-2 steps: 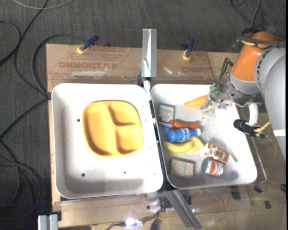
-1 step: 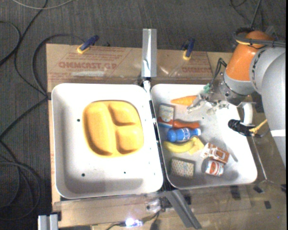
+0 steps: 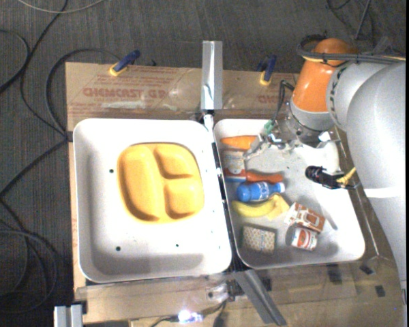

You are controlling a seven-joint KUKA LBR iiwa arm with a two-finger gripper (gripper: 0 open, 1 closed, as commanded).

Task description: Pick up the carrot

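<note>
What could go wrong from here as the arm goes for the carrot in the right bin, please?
1. The carrot lies against the right bin's far-left corner, so a finger may strike the wall.
2. The gripper sits at the carrot's end, so it could push the carrot rather than grasp it.
3. An orange item beside the blue bottle looks similar and could be picked by mistake.

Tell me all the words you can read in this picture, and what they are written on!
"CHEMCAST GP": red letters, partly faded, on the brown sheet behind the left bin. My best reading.
More red letters on the same sheet, behind the right bin: too blurred to read.
Blue bottle, small carton, can and patterned packet: labels too small to read.
Carrot and yellow tray: no words.
</note>
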